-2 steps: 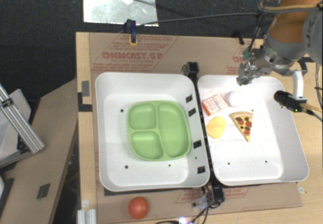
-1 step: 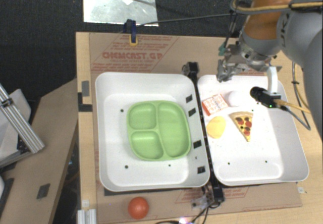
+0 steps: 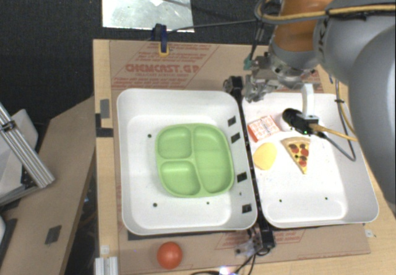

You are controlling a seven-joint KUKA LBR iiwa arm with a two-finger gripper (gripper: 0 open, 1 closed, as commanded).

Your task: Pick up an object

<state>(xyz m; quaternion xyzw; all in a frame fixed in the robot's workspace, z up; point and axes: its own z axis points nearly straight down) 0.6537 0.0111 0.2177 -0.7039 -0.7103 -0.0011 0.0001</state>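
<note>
The gripper [image 3: 255,89] hangs over the far left corner of the right bin [image 3: 346,205]; whether it is open or closed cannot be told. Near it on that bin's floor lie a red-and-white packet [image 3: 261,126], a yellow disc [image 3: 265,156] and a toy pizza slice [image 3: 298,152]. The left bin [image 3: 133,205] holds a green divided plate [image 3: 193,160]; an orange ball [image 3: 169,255] sits on the bench [image 3: 204,246] in front.

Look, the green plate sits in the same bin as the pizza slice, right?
No. The camera view shows the green plate in that view's left bin, while the pizza slice lies in the right bin.
</note>
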